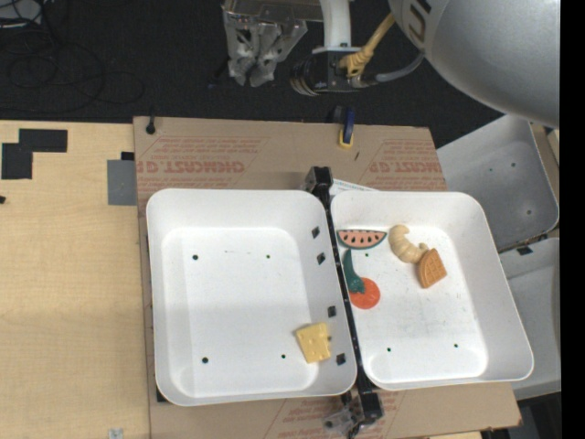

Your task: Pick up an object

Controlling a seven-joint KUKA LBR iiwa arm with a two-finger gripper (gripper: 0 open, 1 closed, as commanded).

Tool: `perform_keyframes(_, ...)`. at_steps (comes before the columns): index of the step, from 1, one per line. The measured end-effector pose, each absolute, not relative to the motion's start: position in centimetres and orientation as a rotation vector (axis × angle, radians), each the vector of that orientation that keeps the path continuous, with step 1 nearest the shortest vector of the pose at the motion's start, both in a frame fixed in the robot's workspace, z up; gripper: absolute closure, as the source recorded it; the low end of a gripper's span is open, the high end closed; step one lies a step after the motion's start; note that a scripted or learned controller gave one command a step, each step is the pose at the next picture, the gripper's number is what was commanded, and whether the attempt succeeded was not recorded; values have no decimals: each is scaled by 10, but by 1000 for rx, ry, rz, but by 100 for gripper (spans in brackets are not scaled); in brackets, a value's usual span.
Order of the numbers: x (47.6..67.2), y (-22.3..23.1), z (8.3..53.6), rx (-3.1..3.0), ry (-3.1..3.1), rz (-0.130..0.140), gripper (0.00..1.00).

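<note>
White plastic forms both shallow bins, which sit side by side on a brown cardboard sheet [228,158] over the pale wooden counter [64,273]. Toward the left of the frame, the left bin [174,245] holds a single yellow cheese-like block [313,343], lying near its lower right corner, close to the black clips [322,245] that join the two bins along the middle. Just right of that seam, the right bin [475,337] holds four things gathered in its upper left part: a watermelon slice [362,238] near the top, a red fruit with a green stem [359,286] below it against the left wall, a pale curved pastry-like piece [406,243] further right, and an orange cracker-like piece [432,269] touching the pastry's lower end. At the top of the frame, above the bins and over the dark background, hangs the gripper [259,55], its jaws pointing down; whether they are spread or closed cannot be told, and nothing shows between them. The grey arm [484,35] fills the upper right corner.
</note>
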State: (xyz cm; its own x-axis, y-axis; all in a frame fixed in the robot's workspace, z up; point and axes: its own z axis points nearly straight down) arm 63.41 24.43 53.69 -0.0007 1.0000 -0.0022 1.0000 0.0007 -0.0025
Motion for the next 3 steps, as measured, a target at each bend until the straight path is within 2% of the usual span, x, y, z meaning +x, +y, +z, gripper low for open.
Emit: perform_keyframes(3,636,244,537,-2220,-2221,7,100)
